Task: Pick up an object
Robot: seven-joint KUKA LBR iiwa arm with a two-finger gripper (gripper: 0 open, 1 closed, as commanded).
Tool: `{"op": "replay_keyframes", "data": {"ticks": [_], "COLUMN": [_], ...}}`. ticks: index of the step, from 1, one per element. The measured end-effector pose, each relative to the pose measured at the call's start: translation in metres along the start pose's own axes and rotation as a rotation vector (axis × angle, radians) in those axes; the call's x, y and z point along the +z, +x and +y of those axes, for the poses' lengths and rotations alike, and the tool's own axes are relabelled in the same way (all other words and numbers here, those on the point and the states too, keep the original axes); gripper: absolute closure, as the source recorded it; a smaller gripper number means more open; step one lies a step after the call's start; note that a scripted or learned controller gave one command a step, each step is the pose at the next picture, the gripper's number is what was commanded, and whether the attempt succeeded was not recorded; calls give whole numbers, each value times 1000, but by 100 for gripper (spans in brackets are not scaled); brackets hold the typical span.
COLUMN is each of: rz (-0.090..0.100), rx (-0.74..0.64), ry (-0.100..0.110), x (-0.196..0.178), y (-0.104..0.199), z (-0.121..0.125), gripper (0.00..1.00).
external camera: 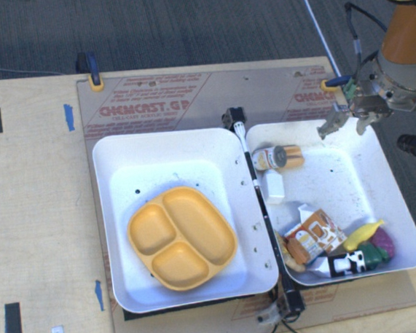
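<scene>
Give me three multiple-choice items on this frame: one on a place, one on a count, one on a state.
1. Where does the yellow divided plate lie?
A. in the left bin
B. in the right bin
C. on the bare bench

2. How many compartments does the plate have?
A. two
B. three
C. five

3. How does the small bottle sit in the right bin?
A. upright
B. on its side
C. between the fingers

Answers: 1 A, the plate rests inside the left bin. 2 B, three hollows show. 3 B, it lies lengthwise on the bin floor, apart from the gripper over the bin's far rim.
</scene>
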State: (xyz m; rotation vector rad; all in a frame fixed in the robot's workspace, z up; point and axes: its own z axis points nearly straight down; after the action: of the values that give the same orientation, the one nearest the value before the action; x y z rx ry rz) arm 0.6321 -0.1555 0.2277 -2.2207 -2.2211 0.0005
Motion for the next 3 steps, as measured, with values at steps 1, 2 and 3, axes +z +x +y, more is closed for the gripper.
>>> {"op": "replay_keyframes", "data": {"ticks": [1,2,3], "rz": [1,-1,-1], "rx": [-1,0,2], "ry": [0,-5,1], "x": [71,99,116], "y": [58,59,32], "z": [31,21,-41], "gripper": [0,0,0]}}
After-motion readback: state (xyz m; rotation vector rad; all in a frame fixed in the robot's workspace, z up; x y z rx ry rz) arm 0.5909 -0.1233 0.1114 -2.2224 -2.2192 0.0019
